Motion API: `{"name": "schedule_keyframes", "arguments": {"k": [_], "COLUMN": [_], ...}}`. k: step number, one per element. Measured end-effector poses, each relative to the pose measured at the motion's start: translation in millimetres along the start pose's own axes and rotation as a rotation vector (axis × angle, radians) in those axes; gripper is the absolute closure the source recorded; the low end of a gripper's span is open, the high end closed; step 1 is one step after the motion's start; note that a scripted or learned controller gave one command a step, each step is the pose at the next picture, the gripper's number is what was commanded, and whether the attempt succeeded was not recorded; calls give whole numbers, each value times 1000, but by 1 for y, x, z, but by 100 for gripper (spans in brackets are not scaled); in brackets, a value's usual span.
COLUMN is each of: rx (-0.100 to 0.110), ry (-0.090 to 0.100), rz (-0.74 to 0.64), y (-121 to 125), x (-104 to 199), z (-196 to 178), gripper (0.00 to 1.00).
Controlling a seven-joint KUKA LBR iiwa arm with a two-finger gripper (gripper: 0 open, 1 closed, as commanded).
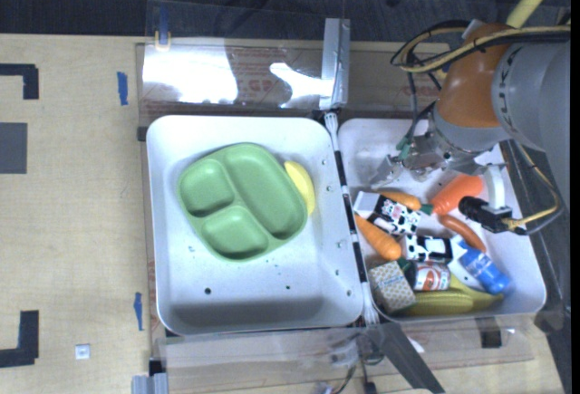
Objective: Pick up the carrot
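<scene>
An orange tapered carrot [381, 239] lies in the right bin [362, 143] near its left wall, pointing up-left, partly under a black-and-white cow toy [396, 216]. My gripper [410, 155] hangs low over the back of that bin, above and to the right of the carrot and apart from it. The grey wrist and its orange band [468, 93] hide the gripper's upper part. Nothing is visibly held.
The right bin is crowded: a fat orange piece [458, 190], a red sausage [465, 230], a second cow toy [428, 247], a blue bottle [483, 272], a can [432, 278], a sponge-like block [391, 285], a corn cob [444, 302]. The left bin [172, 293] holds a green divided plate [241, 199] and a yellow piece [303, 183].
</scene>
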State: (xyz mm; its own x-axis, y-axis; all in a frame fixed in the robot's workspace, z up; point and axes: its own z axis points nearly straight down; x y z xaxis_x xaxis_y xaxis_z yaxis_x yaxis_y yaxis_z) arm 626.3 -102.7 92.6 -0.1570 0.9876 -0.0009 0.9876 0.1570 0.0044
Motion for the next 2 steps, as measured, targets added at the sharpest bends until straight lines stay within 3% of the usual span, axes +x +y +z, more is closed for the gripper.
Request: {"name": "schedule_keyframes", "arguments": {"k": [1,2], "rx": [4,-1], "ry": [1,0], "rz": [105,109], "y": [-61,-32], "x": [-40,-9], "z": [-73,6], "gripper": [0,0]}}
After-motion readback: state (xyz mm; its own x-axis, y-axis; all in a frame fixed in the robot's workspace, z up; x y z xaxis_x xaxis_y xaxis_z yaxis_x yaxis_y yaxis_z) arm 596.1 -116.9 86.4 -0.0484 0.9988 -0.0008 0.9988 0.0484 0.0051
